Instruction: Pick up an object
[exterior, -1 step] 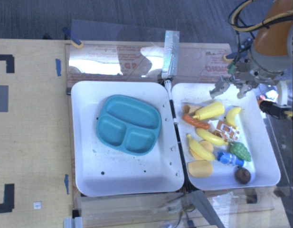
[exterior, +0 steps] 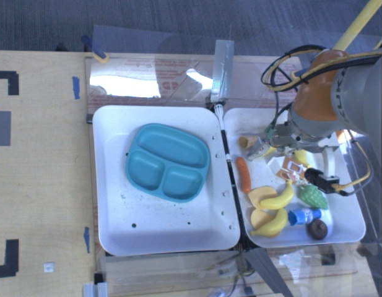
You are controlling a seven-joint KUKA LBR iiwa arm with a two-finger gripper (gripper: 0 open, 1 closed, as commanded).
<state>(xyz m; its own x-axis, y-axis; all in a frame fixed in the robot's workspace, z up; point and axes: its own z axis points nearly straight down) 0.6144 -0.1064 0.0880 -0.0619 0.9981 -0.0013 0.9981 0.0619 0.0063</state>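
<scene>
My gripper [exterior: 260, 148] reaches down into the back left part of the right bin [exterior: 358, 228], under the arm's orange band [exterior: 316, 98]. It hangs beside a small brown piece [exterior: 244, 142] and just above an orange carrot [exterior: 244, 174]. Nothing can be made out in its grasp. Two yellow bananas [exterior: 272, 200] lie in the bin's front half, with a blue bottle [exterior: 302, 216], a green fruit [exterior: 312, 195] and a dark round fruit [exterior: 317, 229] to their right. An orange and white packet [exterior: 292, 171] lies below the wrist.
The left bin [exterior: 110, 215] holds a blue divided plate [exterior: 168, 161], tilted slightly. A ridge [exterior: 226, 166] separates the two bins. Black and yellow cables [exterior: 283, 73] loop off the arm above the right bin. Wooden bench lies to the left.
</scene>
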